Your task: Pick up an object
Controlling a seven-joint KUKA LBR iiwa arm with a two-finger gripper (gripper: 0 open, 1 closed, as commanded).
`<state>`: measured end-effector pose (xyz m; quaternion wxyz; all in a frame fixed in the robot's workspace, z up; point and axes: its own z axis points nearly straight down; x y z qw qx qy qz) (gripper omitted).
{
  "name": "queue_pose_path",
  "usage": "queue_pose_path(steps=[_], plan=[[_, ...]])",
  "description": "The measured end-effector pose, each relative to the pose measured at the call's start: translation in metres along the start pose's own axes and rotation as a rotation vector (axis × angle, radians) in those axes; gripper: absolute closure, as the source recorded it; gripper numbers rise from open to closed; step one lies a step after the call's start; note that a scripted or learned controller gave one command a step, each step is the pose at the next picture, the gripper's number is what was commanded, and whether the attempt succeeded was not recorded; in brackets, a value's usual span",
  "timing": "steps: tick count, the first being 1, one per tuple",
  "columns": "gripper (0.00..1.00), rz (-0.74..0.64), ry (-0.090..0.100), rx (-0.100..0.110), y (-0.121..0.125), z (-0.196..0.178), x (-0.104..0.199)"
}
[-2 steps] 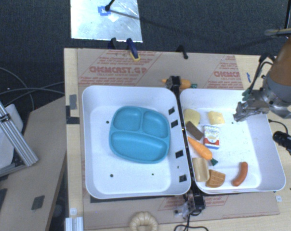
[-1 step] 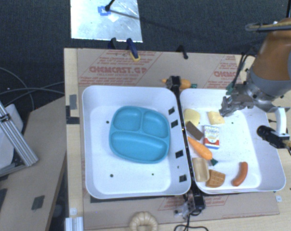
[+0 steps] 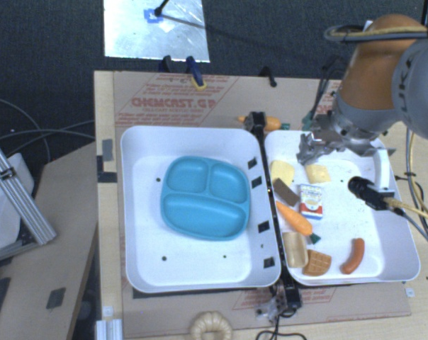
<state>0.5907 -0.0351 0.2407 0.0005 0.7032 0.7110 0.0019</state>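
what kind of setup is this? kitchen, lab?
Most likely a robotics lab pick-and-place bench, not a kitchen. Two white bins sit on a cardboard-topped bench; the right one holds toy food such as a carrot and a sausage, the left a blue divided plate. The arm's pincer hangs over the right bin.

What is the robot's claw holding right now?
Nothing that can be seen. The gripper hangs over the right bin, just above a yellow cheese piece, with no object between its fingers.

Grey arm [image 3: 412,69], orange band [image 3: 377,55]
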Motion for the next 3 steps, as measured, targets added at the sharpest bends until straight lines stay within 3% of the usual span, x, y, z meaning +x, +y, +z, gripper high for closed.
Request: queue_pose_path(steps=[1,2,3], plan=[[1.0,0.001,0.0,0.003,0.0,0.011,0.058],[1.0,0.004,-0.001,0.0,0.012,0.008,0.085],[1.0,0.009,-0.003,0.001,0.019,0.015,0.079]])
